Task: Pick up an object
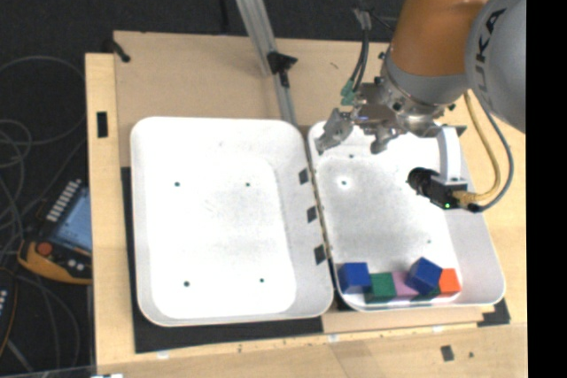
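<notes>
- Desk (213, 66) seen from above, two white bins set centre frame.
- End effector (359, 130) parked at right bin's (390, 208) upper rim; fingers spread, nothing gripped.
- Blocks (399, 279) crowded at lower wall; a clean grasp judged likely to be blocked.

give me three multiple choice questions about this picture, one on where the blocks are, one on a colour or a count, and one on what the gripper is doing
1. Where do the blocks lie?
A. along the right bin's near edge
B. in the middle of the left bin
C. on the bench outside the bins

2. How many blue blocks are there?
A. none
B. two
C. four

3. What does the gripper hold?
A. a blue block
B. the green block
C. nothing

Answers:
1 A: the blocks sit in a row against the near wall of the right bin.
2 B: one blue block at the row's left, another beside the orange block.
3 C: the gripper hangs over the bin's far edge, away from the blocks, fingers spread with nothing between them.
</notes>
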You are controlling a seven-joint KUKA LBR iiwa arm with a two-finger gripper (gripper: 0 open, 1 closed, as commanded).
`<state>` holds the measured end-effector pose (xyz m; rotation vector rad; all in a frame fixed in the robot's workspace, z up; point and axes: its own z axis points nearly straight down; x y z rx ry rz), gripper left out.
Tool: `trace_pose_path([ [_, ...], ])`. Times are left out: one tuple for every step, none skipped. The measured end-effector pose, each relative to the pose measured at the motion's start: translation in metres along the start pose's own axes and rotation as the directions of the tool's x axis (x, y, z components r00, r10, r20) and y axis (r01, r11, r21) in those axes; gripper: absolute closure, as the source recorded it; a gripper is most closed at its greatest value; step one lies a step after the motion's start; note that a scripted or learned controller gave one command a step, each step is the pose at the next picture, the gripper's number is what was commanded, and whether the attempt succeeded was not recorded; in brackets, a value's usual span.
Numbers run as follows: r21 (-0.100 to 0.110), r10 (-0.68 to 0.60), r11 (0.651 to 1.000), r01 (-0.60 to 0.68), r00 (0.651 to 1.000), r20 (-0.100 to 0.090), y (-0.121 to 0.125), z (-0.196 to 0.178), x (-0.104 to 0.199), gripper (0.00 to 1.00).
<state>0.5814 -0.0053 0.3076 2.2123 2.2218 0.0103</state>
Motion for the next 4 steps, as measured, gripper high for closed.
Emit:
trace_pose_path([
  [0.017,-0.002,1.0,0.002,1.0,-0.001,-0.026,0.096,0.06,0.0],
  [0.009,0.005,1.0,-0.005,1.0,0.0,-0.073,0.075,0.044,0.0],
  [0.003,0.006,1.0,-0.006,1.0,0.001,-0.066,0.024,0.032,0.0],
  [0.009,-0.001,1.0,0.001,1.0,0.0,-0.078,0.034,0.07,0.0],
])
